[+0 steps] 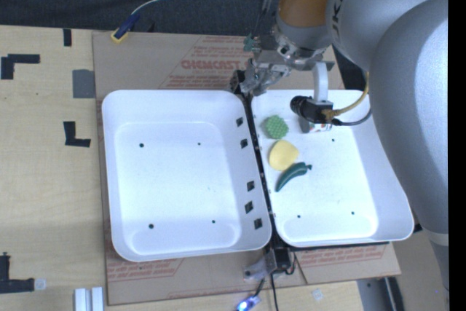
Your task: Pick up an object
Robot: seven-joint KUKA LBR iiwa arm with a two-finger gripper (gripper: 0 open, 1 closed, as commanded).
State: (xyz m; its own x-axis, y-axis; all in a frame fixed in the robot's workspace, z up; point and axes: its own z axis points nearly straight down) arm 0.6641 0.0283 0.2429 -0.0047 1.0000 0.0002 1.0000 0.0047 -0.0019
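In the right bin (pixel 364 178) lie three small objects close to the middle divider. A green round knobbly piece (pixel 276 127) is farthest back, a yellow lump (pixel 283 154) sits just in front of it, and a dark green pepper-shaped piece (pixel 293 175) lies at the yellow lump's front right. My gripper (pixel 251 81) hangs over the far end of the divider between the two bins, behind and slightly left of the green round piece. I see nothing held in it.
The left bin (pixel 175 178) adjoins the right one along a clipped seam (pixel 253 171). A black fitting with a cable (pixel 312 108) hangs from the wrist over the right bin's back, with a small red-and-white thing (pixel 321 127) beneath it. The arm's big grey body (pixel 408 47) covers the right side.
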